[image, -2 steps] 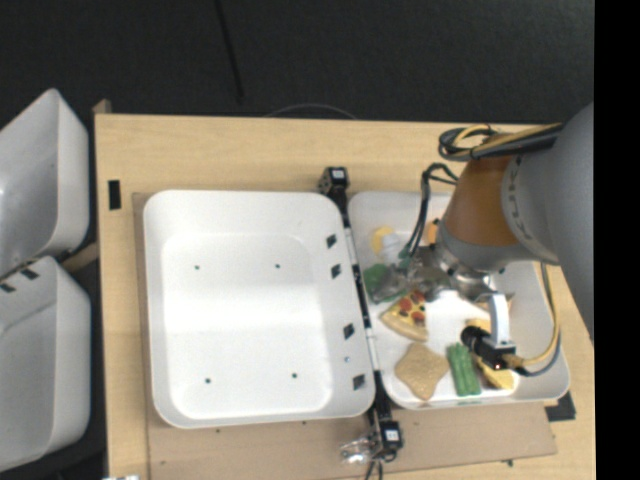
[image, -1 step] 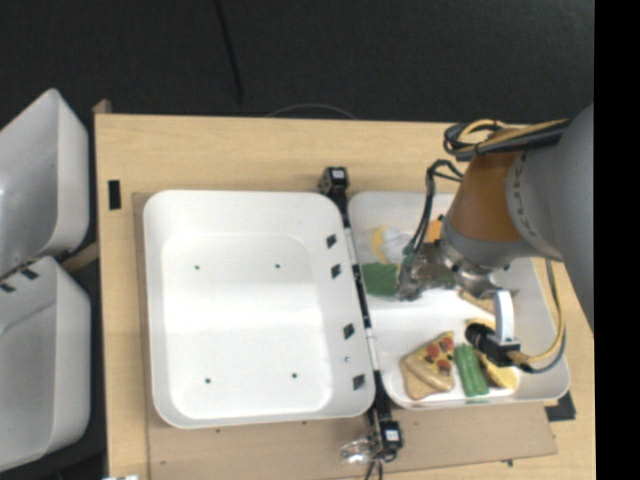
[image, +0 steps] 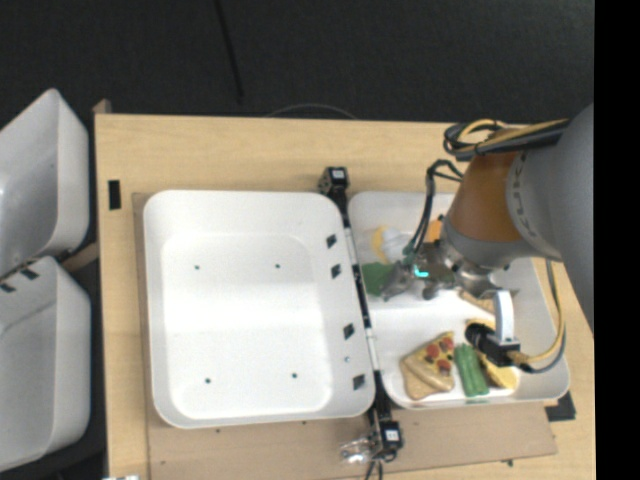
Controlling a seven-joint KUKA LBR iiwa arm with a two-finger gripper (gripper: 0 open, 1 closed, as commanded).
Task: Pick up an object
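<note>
My gripper is low inside the right bin, near its left wall, with the grey arm and its orange band coming in from the right. A small green object lies just left of the gripper, touching or nearly touching it. Behind it lie a yellow piece and a pale crumpled thing. In the bin's near corner are a pizza-slice toy, a green stick-shaped object and a yellow object.
The left white bin sits beside the right one, and a ridge with black clips divides them. Wooden bench surrounds both bins. The arm covers the right bin's far right part.
</note>
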